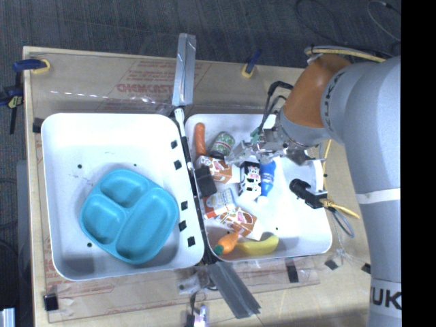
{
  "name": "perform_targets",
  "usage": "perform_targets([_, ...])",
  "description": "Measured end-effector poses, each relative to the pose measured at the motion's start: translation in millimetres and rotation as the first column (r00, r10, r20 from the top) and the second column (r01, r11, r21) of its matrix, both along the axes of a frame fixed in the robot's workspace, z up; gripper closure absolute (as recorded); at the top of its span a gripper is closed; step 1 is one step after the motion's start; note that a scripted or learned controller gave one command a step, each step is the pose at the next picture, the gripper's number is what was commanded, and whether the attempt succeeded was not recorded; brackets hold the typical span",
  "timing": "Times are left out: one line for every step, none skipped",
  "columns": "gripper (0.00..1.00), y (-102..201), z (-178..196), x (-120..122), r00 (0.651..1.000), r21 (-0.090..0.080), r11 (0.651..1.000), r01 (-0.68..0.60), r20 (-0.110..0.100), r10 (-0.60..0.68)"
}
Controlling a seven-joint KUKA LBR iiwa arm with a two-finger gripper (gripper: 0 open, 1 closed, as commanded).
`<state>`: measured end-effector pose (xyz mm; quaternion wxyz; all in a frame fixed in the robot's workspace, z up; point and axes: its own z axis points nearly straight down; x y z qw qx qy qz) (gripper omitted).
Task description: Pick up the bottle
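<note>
Overhead, gripper (257,157): low in right bin (310,234), fingers' spread hidden, cannot tell.
Bottle (266,176): blue-white, lying just beside it among clutter.
Left bin (61,251): blue tray (129,214).

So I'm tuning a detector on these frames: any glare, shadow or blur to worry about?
Camera view: even overhead light; the blue tray casts a soft shadow in the left bin; bright streaks of glare on the bench cover; the small items near the tool look slightly soft.
</note>
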<state>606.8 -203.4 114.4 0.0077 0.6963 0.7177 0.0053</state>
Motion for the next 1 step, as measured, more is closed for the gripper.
perform_targets([0.00,-6.6,29.8,-52.7,0.997,0.004,0.997,-0.080,-0.021,0.080])
